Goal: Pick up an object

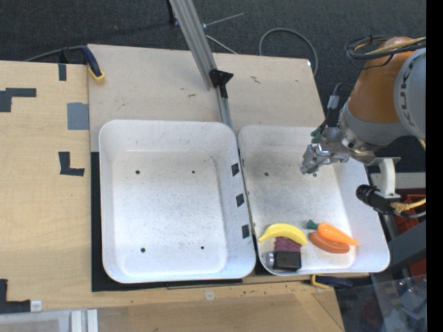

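In the right bin [277, 151] three objects lie near the front edge: a yellow banana [282, 233], an orange carrot with a green tip [332, 238], and a dark maroon-and-black block [286, 253] just in front of the banana. My gripper [313, 163] hangs over the right side of that bin, well behind the objects and apart from them. Nothing shows between its fingers.
The left bin [166, 199] lies beside the right one, with a shared ridge between them. A slanted metal pole [201, 43] rises from the back of the bench. Black cables [284, 43] loop behind the right bin. The grey and orange arm [387, 95] occupies the right side.
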Tool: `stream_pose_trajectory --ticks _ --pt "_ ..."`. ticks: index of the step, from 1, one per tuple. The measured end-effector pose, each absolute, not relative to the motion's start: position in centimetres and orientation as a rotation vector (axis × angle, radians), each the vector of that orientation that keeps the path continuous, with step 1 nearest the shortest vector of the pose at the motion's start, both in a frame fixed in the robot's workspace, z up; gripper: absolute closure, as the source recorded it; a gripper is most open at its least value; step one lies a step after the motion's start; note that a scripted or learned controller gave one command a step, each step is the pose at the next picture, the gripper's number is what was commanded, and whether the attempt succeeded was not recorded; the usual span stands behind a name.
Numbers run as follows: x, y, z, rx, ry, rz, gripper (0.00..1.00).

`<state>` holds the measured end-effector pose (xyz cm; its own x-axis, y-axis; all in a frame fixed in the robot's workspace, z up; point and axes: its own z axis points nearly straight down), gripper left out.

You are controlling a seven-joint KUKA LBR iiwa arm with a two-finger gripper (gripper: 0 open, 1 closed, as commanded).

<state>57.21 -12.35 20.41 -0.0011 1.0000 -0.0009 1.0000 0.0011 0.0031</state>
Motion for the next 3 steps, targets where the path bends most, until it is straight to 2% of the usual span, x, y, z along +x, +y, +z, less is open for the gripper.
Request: stream_pose_trajectory --ticks 1,3 --pt "56.9 -12.3 26.7 2.216 2.22 0.005 1.0" --pt "59.7 -1.3 26.7 2.215 2.23 0.0 1.0"
